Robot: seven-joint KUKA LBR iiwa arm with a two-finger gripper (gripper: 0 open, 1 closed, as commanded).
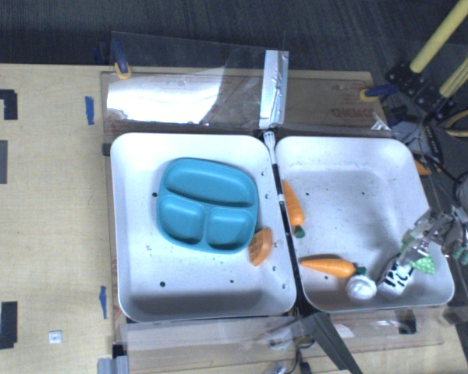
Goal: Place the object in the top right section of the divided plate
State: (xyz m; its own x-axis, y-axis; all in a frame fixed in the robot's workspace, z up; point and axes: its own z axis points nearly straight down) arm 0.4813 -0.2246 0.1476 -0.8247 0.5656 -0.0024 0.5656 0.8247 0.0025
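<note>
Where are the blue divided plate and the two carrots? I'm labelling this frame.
divided plate (207,179): camera view, large upper section.
upright carrot (293,208): camera view, mid-body.
lying carrot (327,266): camera view, orange middle.

two carrots (292,207) (328,266) and a white ball (362,288) lie in the right bin (351,162).

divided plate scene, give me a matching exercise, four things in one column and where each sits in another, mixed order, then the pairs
Things:
1. blue divided plate
2. orange slice
3. upright carrot
4. white ball

Places:
A. right bin, near the front wall, beside the lying carrot
B. left bin, just off the plate's lower right rim
C. middle of the left bin
D. right bin, close along the wall between the bins

Pairs: 1-C, 2-B, 3-D, 4-A
</note>
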